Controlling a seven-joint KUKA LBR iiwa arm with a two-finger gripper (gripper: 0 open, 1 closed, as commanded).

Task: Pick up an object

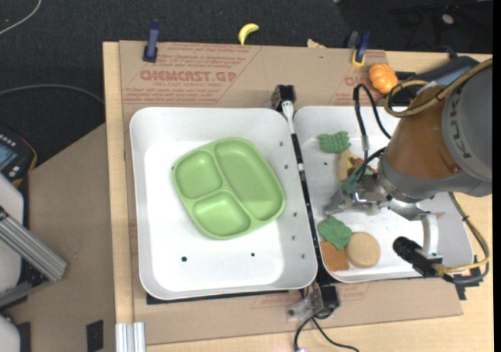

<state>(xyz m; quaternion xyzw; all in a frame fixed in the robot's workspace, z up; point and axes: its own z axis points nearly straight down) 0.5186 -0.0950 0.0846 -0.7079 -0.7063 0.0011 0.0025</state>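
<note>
Arm (427,147) over right bin (462,253), gripper (352,186) beside yellow toy (345,160)

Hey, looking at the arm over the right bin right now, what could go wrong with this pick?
1. The gripper sits low among crowded items, a green piece above it and a green piece beside a tan round cookie-like object below; it may nudge them instead of grasping.
2. The black cable loops close over the right bin and could snag.
</note>
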